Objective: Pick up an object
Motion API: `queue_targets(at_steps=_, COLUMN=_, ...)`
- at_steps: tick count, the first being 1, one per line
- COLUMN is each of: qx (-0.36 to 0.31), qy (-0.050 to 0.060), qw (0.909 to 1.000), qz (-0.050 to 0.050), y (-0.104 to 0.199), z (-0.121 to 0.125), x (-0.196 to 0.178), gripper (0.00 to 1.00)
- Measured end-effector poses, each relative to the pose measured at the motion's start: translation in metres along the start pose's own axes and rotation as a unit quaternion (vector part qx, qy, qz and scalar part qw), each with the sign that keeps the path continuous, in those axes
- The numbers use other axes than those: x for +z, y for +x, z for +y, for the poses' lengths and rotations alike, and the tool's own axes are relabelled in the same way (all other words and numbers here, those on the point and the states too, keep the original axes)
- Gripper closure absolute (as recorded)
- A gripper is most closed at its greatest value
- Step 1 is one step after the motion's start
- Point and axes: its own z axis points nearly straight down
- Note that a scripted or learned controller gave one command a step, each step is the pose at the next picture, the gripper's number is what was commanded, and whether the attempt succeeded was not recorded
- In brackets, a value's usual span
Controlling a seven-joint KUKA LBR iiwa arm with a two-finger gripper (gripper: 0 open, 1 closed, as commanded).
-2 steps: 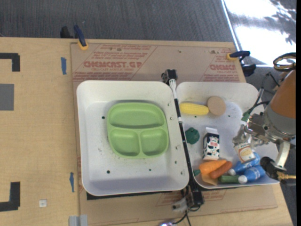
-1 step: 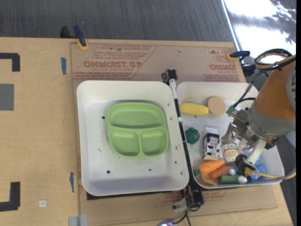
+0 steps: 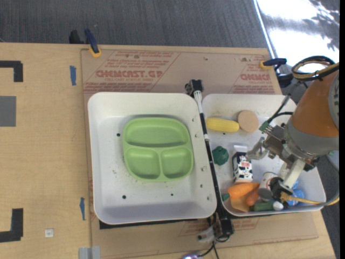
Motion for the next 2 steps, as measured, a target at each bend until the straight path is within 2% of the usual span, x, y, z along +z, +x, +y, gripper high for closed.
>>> queue_targets(at_steps=1, qx=-0.070, qy=0.000, qw=0.9975, qz=0.000, y=-0.002, z=0.001, x=0.082, gripper=0.00)
queue_targets(at_steps=2, qx=-0.176, qy=-0.002, qw=0.9844, qz=0.000, y=-0.002, z=0.086, x=0.098, gripper=0.00)
